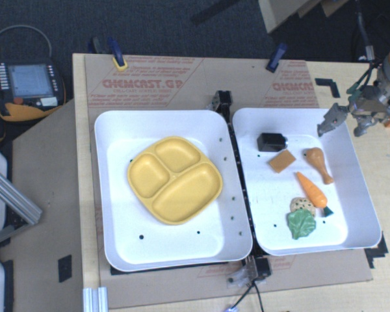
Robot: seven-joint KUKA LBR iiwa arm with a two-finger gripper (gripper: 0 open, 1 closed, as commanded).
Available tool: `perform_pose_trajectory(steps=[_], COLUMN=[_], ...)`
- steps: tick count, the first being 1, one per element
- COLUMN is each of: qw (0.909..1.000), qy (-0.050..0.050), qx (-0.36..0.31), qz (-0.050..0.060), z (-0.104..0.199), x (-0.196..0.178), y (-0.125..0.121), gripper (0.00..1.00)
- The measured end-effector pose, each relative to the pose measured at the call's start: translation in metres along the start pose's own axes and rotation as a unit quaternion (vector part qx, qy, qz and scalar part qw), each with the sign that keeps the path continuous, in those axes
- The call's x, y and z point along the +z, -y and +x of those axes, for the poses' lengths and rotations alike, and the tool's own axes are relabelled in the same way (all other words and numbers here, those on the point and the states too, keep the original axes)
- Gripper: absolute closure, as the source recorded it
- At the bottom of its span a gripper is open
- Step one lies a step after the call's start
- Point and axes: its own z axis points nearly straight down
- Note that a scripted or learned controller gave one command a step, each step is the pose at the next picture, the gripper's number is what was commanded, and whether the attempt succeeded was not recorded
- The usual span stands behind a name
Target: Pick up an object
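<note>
Our end effector (348, 119) hangs over the far right corner of the right bin (364, 194), fingers spread apart, gripping nothing. On the desk (182, 77), the left bin (117, 194) holds a yellow divided plate (175, 179). Right bin: carrot (311, 189), drumstick (318, 162), green leaf (301, 224), black block (271, 141), tan cracker (282, 161), cookie (302, 205).

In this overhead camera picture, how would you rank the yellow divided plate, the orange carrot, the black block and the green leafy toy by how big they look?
1. Yellow divided plate, by far the largest.
2. Orange carrot.
3. Green leafy toy and black block: these look too alike to rank.
</note>
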Motion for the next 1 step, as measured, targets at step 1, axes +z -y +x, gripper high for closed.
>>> perform_pose_trajectory(steps=[1], qw=[1.0], qy=[0.001], qx=[-0.002], qz=[-0.005], z=[0.0006], x=[-0.0062], y=[-0.0018], gripper=[0.0])
